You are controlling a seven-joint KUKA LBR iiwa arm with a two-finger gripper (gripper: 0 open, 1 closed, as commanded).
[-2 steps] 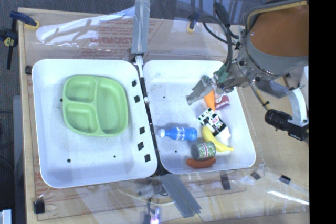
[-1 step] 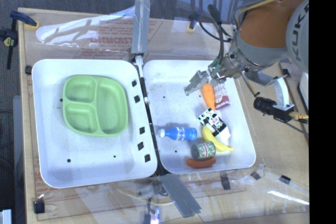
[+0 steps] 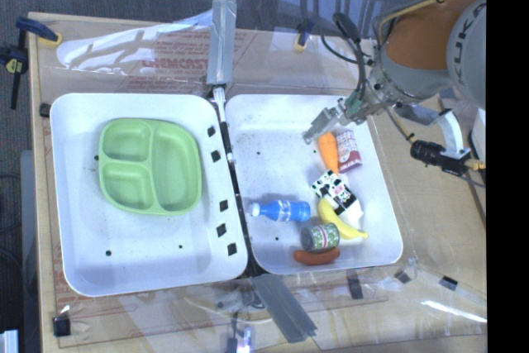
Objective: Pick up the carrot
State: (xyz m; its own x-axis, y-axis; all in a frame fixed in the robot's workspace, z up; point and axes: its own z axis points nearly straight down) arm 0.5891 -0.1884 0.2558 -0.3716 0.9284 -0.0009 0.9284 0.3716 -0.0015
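You can make out faint red lettering on the clear plastic sheet lying behind the left white bin, but it is too blurred to read. Labels on the small red packet and green-banded can are also illegible.

The carrot is orange, the plate light green, the bottle blue, the banana yellow, and both bins are white.
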